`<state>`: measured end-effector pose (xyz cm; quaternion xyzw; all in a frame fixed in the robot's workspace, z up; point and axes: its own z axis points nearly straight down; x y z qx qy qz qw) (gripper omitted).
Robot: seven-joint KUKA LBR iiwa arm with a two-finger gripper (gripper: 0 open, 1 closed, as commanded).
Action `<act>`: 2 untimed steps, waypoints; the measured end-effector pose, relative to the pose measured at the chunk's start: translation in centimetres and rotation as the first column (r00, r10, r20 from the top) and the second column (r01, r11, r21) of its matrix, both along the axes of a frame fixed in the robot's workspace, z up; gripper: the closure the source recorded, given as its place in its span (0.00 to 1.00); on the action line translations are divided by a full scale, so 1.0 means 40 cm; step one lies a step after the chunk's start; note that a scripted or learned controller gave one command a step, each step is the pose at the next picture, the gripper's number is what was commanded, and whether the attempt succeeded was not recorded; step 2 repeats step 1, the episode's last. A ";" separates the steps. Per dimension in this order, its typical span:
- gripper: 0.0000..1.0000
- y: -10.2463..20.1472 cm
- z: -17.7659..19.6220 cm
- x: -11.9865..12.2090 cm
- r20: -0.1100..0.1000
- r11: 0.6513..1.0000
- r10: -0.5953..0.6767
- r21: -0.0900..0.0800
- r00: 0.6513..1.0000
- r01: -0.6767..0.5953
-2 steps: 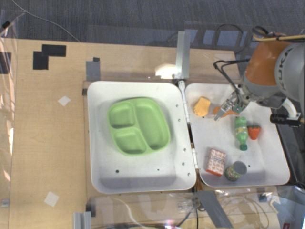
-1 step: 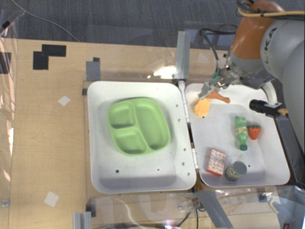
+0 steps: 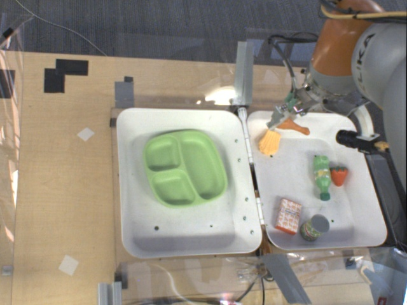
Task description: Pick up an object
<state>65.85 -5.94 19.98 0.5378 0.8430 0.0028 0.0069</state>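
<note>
Corn cob toy (image 3: 269,143): yellow-orange, ridged, lying at the upper left of the right bin (image 3: 375,234), near the divider
Gripper (image 3: 284,111): just above and right of the cob, beside an orange carrot-like piece (image 3: 296,127); whether its tips are apart or together cannot be told, and nothing is seen held
Handling: likely light, hollow plastic, stiff, fairly slick; ridges should help grip
Hold point: across the short width at mid-length
Other candidates: green bottle (image 3: 321,175), small red fruit (image 3: 340,176), printed box (image 3: 289,215), round tin (image 3: 313,227)
Left bin (image 3: 127,234): green divided plate (image 3: 185,167)
</note>
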 end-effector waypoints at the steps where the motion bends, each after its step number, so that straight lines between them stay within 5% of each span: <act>1: 1.00 0.004 0.031 0.005 0.006 1.000 0.009 -0.001 1.000 -0.009; 2: 1.00 0.004 0.031 0.005 0.006 1.000 0.009 -0.001 1.000 -0.009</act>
